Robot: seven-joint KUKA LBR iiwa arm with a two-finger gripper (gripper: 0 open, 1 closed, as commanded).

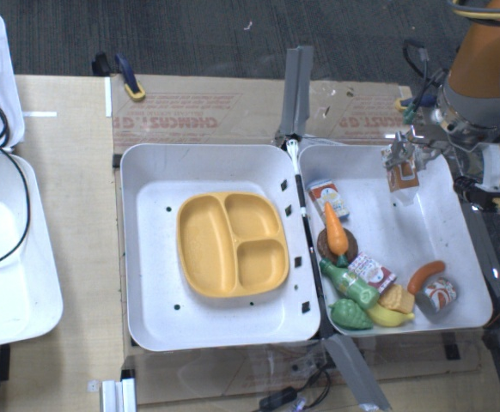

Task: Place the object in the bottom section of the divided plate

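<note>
The yellow divided plate (231, 243) lies in the left bin (147, 256), with one long section on its left and two smaller ones on its right. Its sections hold nothing. My gripper (402, 168) hangs over the far part of the right bin (430, 221), well to the right of the plate. A small brown object (404, 177) sits between its fingers, lifted off the bin floor.
The right bin holds toy food along its near and left sides: a carrot (336, 230), a white carton (329, 197), a green bottle (349, 283), a banana (387, 316), a sausage (426, 275) and a can (439, 297). A raised divider (300, 221) separates the bins.
</note>
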